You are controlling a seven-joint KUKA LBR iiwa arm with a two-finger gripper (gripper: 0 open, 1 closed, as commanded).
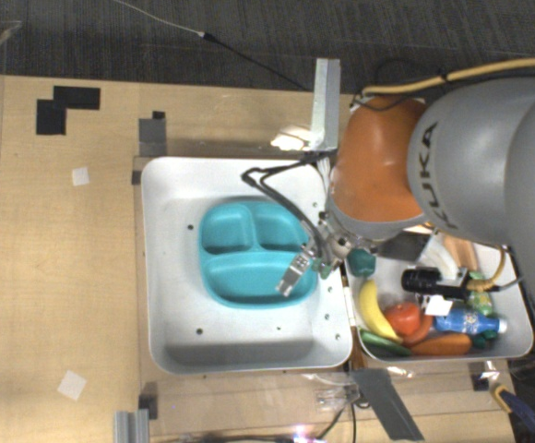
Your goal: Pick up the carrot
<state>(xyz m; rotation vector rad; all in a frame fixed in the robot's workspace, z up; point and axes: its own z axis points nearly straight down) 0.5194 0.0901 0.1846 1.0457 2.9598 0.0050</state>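
The gripper (295, 275) hangs over the teal tray's (240, 247) right edge in the left bin (171, 275), fingers slightly parted, holding nothing. The carrot (441, 344) lies along the right bin's (523, 330) near edge.

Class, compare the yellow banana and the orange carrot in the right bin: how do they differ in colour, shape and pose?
The yellow banana is curved; the orange carrot is straighter. The banana runs up and down along the bin's left side; the carrot lies crosswise near its front edge. Both lie in the right white bin.
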